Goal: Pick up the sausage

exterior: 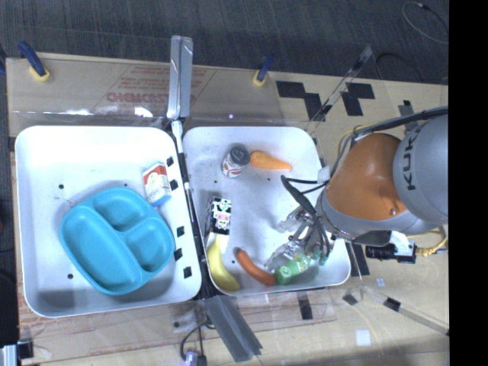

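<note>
The sausage (pixel 254 268) is reddish-brown and lies slanted near the front wall of the right bin (pixel 200 147). A yellow banana (pixel 217 263) is on its left and a green bottle (pixel 298 267) touches its right end. My gripper (pixel 300 239) hangs low over the front right corner of that bin, just above the green bottle and a little right of the sausage. The orange band of the arm (pixel 364 185) rises behind it. Nothing is visibly held.
The right bin also holds a carrot (pixel 269 161), a small round can (pixel 235 161) and a cow-patterned carton (pixel 221 214). In the left bin (pixel 30 204) sit a blue divided plate (pixel 116 239) and a small red-and-white carton (pixel 156 183).
</note>
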Motion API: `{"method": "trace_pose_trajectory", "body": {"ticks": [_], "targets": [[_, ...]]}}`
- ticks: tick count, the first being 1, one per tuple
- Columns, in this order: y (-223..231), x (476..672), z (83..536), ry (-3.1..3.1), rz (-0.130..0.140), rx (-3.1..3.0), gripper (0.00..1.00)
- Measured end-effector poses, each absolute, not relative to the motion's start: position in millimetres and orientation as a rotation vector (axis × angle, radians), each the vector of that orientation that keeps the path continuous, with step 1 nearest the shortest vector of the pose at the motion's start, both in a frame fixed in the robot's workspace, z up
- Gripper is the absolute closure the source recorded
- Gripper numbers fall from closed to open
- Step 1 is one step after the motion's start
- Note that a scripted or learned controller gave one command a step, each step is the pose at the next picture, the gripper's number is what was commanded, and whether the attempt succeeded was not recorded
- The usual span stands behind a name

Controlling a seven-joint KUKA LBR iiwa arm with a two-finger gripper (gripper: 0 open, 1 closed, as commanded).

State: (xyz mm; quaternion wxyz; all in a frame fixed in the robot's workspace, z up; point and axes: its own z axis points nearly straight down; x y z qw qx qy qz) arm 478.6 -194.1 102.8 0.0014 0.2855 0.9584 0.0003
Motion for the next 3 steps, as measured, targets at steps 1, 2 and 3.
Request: {"method": "trace_pose_trajectory", "body": {"ticks": [1, 2, 3], "targets": [[-144.1, 481.4, 95.0, 3.115, -0.001, 0.327, 0.00], [-143.7, 481.7, 104.3, 3.116, -0.001, 0.322, 1.00], [-136.5, 506.8, 91.5, 3.071, 0.001, 0.657, 1.00]]}}
